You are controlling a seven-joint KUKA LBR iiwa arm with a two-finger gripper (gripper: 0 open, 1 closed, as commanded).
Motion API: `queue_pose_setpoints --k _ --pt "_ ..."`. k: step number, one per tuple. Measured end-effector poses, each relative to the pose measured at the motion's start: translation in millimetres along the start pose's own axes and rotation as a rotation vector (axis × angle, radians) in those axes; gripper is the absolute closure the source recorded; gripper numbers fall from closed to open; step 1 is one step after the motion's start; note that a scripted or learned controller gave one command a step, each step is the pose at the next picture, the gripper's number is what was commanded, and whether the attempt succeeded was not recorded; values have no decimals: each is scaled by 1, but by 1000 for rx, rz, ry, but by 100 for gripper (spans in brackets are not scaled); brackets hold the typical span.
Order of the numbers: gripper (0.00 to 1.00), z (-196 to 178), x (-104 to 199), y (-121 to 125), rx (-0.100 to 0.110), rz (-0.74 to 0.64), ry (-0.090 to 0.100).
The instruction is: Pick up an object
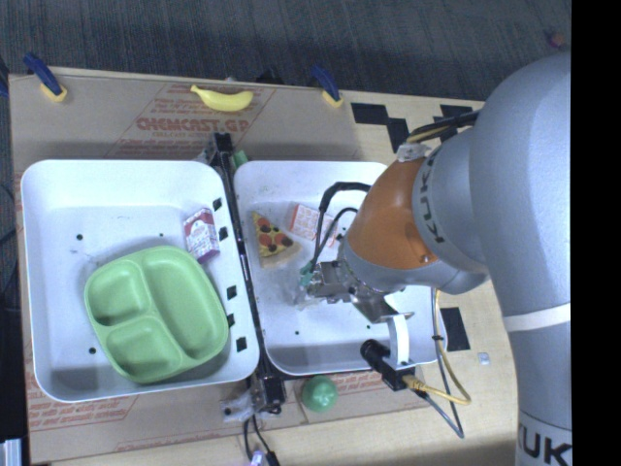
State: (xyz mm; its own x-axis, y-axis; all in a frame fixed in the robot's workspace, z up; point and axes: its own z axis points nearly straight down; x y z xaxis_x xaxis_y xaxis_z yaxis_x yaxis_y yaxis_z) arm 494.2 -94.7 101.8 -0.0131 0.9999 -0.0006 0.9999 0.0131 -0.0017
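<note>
Bench with two white bins: green tray (155, 311) and small carton (201, 233) in left bin (44, 260). Gripper (312, 284) low in right bin (291, 357) near pizza slice toy (273, 238); finger state can't tell.

Counter (87, 100), cardboard-covered: two white bins (49, 192) side by side, banana (222, 96) at far edge, green ball (317, 393) at near edge.

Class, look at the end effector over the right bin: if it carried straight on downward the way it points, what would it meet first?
Most likely the bare white floor of the right bin. The end effector points down just below the pizza slice toy, which lies apart from it. Depth is hard to judge from this slanted view.
</note>
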Motion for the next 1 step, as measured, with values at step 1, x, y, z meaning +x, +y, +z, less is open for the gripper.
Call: queue_pose_setpoints --k 1 --pt "100 -64 -53 -14 -2 9 0"
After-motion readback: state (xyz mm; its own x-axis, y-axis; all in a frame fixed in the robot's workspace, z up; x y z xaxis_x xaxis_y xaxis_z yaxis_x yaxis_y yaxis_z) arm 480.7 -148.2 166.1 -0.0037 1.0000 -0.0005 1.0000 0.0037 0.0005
